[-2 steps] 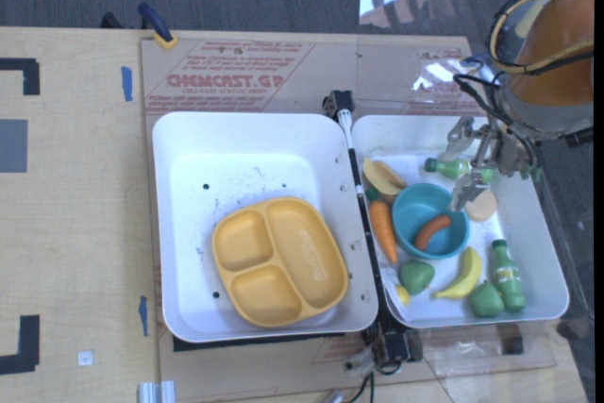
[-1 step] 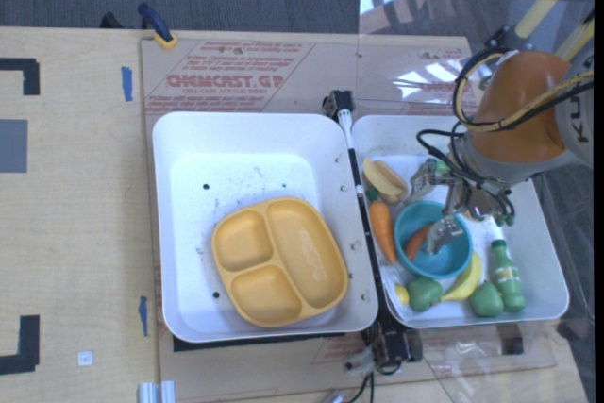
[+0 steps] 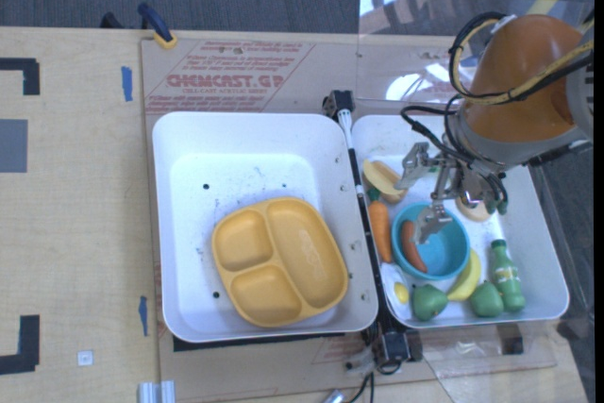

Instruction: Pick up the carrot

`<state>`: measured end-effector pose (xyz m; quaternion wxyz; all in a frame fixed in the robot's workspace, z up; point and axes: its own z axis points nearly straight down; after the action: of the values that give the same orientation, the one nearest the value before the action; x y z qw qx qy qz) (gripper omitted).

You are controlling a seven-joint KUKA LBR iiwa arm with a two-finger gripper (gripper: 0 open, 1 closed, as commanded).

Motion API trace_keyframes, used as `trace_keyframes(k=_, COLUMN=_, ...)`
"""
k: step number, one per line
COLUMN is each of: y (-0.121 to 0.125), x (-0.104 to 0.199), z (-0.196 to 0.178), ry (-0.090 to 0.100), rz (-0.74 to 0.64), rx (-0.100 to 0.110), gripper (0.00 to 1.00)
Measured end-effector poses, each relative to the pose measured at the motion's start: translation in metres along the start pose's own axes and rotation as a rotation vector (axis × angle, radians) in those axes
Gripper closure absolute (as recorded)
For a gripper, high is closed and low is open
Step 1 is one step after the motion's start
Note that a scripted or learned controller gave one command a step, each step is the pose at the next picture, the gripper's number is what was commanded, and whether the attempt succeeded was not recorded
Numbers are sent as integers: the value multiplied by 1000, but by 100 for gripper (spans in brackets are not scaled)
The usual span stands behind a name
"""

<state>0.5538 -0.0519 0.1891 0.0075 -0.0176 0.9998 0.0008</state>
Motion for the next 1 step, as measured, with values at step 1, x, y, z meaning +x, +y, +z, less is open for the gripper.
trace_keyframes(k=1, y=15, x=-3, z=4, ry=6, rz=46, rx=1, gripper=0)
